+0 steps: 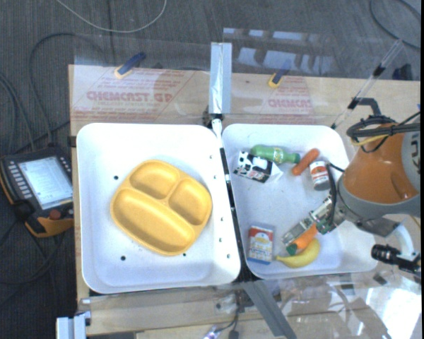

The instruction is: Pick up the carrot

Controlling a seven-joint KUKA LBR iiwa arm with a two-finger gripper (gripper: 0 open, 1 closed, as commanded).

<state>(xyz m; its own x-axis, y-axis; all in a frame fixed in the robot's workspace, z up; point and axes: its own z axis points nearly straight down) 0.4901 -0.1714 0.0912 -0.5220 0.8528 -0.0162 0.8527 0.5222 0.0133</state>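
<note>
Carrot [305,239] lies in right bin [339,141], near front wall, resting against banana [302,257]; small box [261,244] just left.
Claw [312,222] low over carrot, touching or nearly; whether spread or pinching, cannot tell.
Arm [379,179] reaches in from right, wrist angled down-left.
Farther back: bottle [275,154], can [319,174], second orange piece [309,160].
Left bin holds yellow tray [162,206].

I see the carrot [305,240] low in the right bin [283,134], near its front wall: a short orange piece with a green end pointing down-left, lying at a slant. It rests against the banana [301,258], just above it. Its upper end sits right by the gripper [302,228]; whether they touch, I can't quite tell from here.
</note>
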